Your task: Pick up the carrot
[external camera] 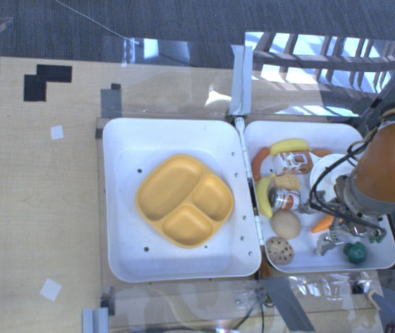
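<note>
Over the right bin (384, 262), the arm's orange-banded wrist hangs low, with the gripper (341, 236) beneath it near the bin's front right corner. Whether it is wide or narrow cannot be told from this slant; nothing shows between its tips. The carrot (322, 223) lies on the bin floor just left of the gripper, its orange end peeking out beside the metal parts, touching or nearly so. A green item (355, 253) sits just right of the gripper toward the bin's front edge. Left of the carrot rest a tan ball (285, 224), a speckled cookie (280, 250), a can (284, 198) and two bananas (289, 145). Beside this bin, the left bin (121, 255) holds a yellow divided plate (185, 200).
</note>
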Controlling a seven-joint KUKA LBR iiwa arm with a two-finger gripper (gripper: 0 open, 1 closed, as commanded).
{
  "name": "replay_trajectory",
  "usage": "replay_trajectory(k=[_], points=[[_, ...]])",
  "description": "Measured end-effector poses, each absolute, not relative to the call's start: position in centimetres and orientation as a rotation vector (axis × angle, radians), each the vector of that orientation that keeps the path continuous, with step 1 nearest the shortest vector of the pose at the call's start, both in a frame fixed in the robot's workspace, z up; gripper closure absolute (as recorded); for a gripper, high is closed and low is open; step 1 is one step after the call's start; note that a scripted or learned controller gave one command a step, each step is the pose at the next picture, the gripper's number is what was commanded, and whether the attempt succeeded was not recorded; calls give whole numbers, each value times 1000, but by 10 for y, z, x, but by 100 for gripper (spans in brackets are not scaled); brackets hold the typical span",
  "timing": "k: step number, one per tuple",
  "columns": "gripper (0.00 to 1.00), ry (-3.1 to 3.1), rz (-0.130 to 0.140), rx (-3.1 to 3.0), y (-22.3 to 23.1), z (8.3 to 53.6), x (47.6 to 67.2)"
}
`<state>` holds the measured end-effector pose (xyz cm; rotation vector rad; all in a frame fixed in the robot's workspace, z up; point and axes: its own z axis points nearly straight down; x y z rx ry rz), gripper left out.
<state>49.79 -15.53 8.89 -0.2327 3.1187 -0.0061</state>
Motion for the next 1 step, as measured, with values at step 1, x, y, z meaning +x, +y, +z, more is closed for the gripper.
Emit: replay_trajectory(k=[1], points=[[100, 3111, -7, -239, -154, 99, 501]])
